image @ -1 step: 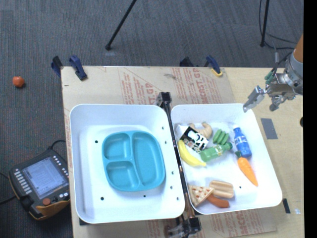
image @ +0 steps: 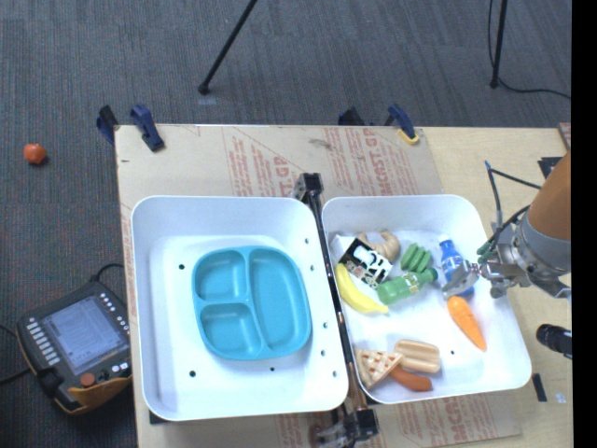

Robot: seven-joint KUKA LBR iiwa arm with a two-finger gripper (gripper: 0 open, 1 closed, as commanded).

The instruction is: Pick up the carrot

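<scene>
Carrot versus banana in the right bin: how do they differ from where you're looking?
The carrot is orange and tapered, straight; the banana is yellow and curved. The carrot lies near the bin's right side, close to the gripper; the banana lies near the left wall, against the green toy. Both lie flat, slanting alike.

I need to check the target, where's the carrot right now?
The carrot lies in the right bin, near its right wall, just below the gripper and blue bottle.

Grey arm (image: 556,222) low at the right, orange-banded, wrist level, pincer (image: 487,271) pointing left.
</scene>
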